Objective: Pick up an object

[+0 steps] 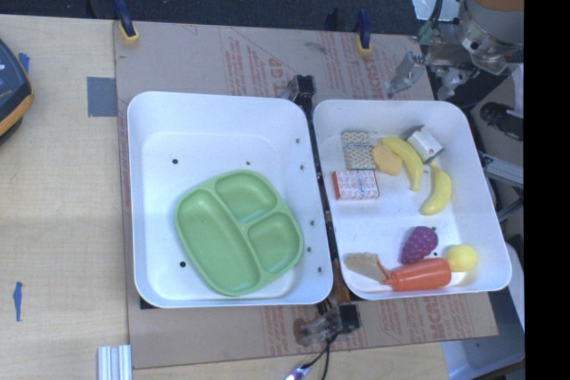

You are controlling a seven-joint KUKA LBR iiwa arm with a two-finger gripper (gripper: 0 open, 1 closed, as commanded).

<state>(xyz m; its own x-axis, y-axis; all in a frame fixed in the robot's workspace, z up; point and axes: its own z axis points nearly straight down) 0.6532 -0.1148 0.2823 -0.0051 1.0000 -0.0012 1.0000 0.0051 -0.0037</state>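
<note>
My gripper (427,83) hangs above the far edge of the right bin (485,191), near its back right corner, open with nothing between its fingers. Below it in that bin lie a small white and grey box (425,141), two yellow bananas (405,160) (436,190), a yellow-orange chunk (386,158) and two patterned packets (359,149) (356,184). Toward the front of the bin sit a purple bunch of grapes (419,243), an orange carrot (419,276), a lemon (460,258) and a tan piece (363,264).
The left bin (142,191) holds a green divided plate (238,231). Both bins rest on a cardboard sheet (223,58) held by blue clamps (125,18) at the back. A dark and orange device (11,89) lies at the bench's left edge.
</note>
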